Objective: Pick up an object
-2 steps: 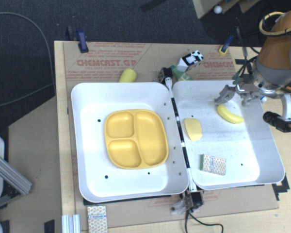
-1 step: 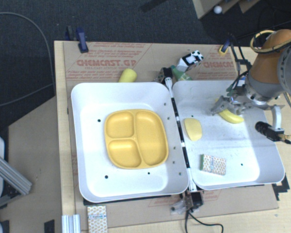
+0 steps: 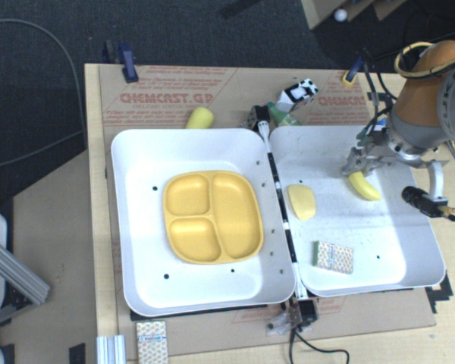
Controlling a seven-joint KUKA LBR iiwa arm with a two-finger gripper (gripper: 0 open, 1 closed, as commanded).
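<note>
Two shallow white bins sit side by side on a bench, seen from above at a slant. The left bin (image 3: 136, 203) holds a yellow three-compartment plate (image 3: 212, 217) near its middle. The right bin (image 3: 409, 256) holds three things: a pale yellow oval piece (image 3: 302, 202) at its left edge, a small patterned packet (image 3: 334, 257) nearer the camera, and a yellow banana (image 3: 364, 186) toward the far right. The grey arm with its orange band (image 3: 423, 97) reaches in from the right. Its gripper (image 3: 362, 162) sits low, just above the banana's far end, seemingly touching it. Whether the gripper is wide or closed cannot be told from this angle.
</note>
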